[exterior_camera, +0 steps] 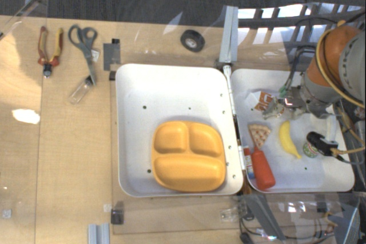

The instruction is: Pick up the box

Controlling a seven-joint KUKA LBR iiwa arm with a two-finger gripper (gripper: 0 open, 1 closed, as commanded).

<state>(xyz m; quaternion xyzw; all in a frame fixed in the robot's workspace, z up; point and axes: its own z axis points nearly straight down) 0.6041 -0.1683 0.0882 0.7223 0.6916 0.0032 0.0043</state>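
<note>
Far to the left of the tool [284, 101], pliers [47, 47] and scissors [84, 46] lay on the surface [57, 168], with a tape roll [193, 40] nearer. The left bin [137, 88] held a yellow divided tray [189, 155]. In the right bin [343, 180], the box [265, 101], small with orange print, sat just left of the tool, apparently touching it; whether the tool was spread or pinched could not be told. Below it lay a pizza slice toy [259, 135], a red bottle [262, 170] and a banana [289, 140]. The likely risk: the tool nudging the light box aside, or closing on air beside it.
</note>
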